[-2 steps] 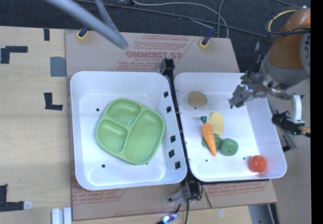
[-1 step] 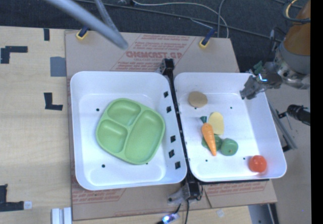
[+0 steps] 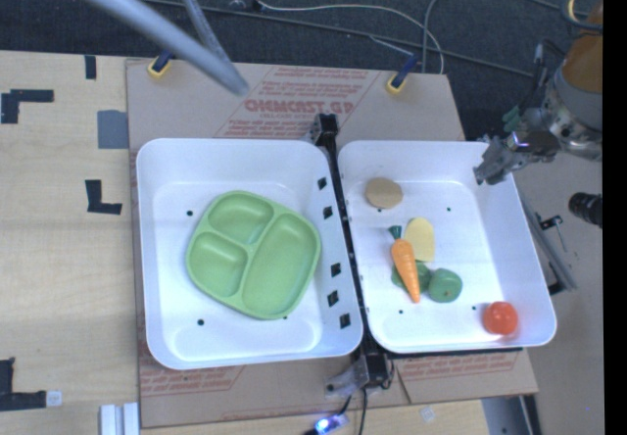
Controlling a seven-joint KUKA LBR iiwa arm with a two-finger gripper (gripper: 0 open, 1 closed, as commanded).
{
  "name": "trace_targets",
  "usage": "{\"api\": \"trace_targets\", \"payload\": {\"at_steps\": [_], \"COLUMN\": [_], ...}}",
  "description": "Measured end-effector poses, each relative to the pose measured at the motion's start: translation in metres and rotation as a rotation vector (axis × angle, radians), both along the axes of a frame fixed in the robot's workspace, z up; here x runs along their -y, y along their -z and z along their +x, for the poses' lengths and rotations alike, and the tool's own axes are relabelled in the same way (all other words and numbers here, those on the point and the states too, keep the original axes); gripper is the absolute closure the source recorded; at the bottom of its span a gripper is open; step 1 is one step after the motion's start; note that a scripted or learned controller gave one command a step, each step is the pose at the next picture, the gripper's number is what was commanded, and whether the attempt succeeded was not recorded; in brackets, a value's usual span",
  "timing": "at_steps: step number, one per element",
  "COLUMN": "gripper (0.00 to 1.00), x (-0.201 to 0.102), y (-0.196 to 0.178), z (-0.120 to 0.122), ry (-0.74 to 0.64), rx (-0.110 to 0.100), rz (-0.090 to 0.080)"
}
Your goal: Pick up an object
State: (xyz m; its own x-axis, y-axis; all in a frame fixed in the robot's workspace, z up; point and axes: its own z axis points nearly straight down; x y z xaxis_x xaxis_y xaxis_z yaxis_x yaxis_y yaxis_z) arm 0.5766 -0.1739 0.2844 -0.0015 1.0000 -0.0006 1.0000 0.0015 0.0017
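Observation:
The right bin (image 3: 509, 227) holds a tan round piece (image 3: 384, 193), a pale yellow piece (image 3: 421, 238), an orange carrot (image 3: 406, 268), a green round piece (image 3: 444, 285) and a red tomato-like ball (image 3: 501, 317). The carrot lies against the yellow and green pieces. My gripper (image 3: 495, 164) hangs at the bin's upper right edge, away from all of them, with nothing seen in it. The arm's wrist (image 3: 578, 90) shows at the right edge.
The left bin (image 3: 157, 227) holds a green divided plate (image 3: 255, 254). A black clip strip (image 3: 335, 227) runs between the two bins. Cables (image 3: 431, 22) cross the dark floor behind, and a grey pole (image 3: 118, 2) slants across the upper left.

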Motion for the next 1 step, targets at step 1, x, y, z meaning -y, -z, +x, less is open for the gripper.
{"api": "trace_targets", "payload": {"at_steps": [1], "gripper": [1.00], "x": [-0.0404], "y": [0.0099], "z": [0.0117], "ry": [-0.003], "rx": [-0.003], "rz": [0.001]}}
